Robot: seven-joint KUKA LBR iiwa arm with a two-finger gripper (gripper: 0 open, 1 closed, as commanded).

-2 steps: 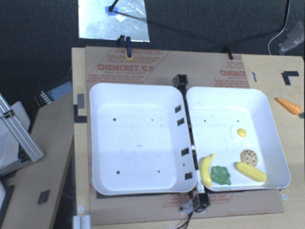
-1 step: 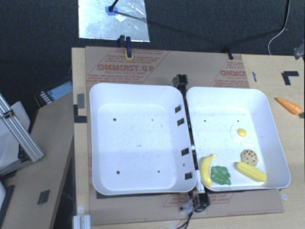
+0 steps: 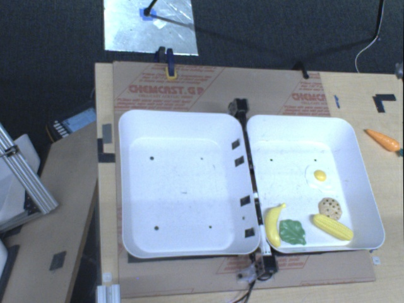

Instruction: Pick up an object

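Camera view from above: we count two white bins side by side on the bench (image 3: 208,84), the left bin (image 3: 183,182) and the right bin (image 3: 284,160). All the loose pieces inside a bin lie in the right one, and we count five, one of each kind.

- One banana (image 3: 273,225) lies against the bin's left wall near the front corner.
- One green leafy piece (image 3: 292,231) lies just beside the banana, touching it on its right.
- One corn cob (image 3: 332,227) lies slantwise near the front right corner.
- One cookie (image 3: 329,207) sits just behind the cob, close to it or touching.
- One fried egg (image 3: 319,175), white with a yellow yolk, lies further back, apart from the rest.

Outside the bins we count one carrot (image 3: 384,140) on the bench at the right edge. One blue clamp (image 3: 169,62) sits at the bench's far edge, and one shiny metal sheet (image 3: 150,16) lies on the dark floor beyond it. Along the seam between the bins we count four small dark clips (image 3: 239,161).

As for the claw, we cannot tell whether it is open or closed. So we cannot place any of these pieces relative to it.
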